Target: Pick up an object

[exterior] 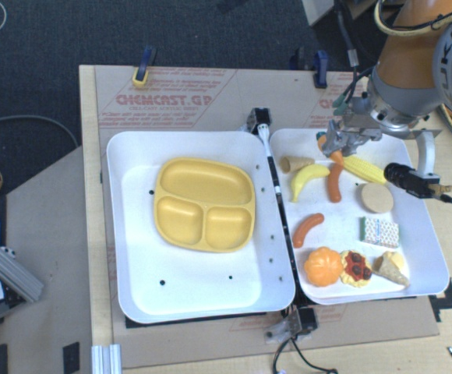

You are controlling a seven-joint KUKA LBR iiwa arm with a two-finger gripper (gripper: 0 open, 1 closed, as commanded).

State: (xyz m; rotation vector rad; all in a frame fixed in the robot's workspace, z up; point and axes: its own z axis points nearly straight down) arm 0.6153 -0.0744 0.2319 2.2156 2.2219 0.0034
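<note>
My gripper (333,143) hangs low over the far end of the right bin (438,248), right at the top tip of an orange-red sausage (334,181) that lies almost upright in the view. The arm's wrist hides where gripper and sausage meet. A yellow banana (307,179) curves just left of that sausage. A corn cob (364,169) lies just right of it. Nearer the front are a second sausage (308,229), an orange (323,265), a pizza slice (356,268) and a cheese wedge (393,267).
A yellow divided plate (205,205) sits in the left bin (132,275). The right bin also holds a round tan biscuit (376,199), a blue-patterned square (379,231) and a small brown piece (286,164). A black cable end (405,178) hangs beside the corn.
</note>
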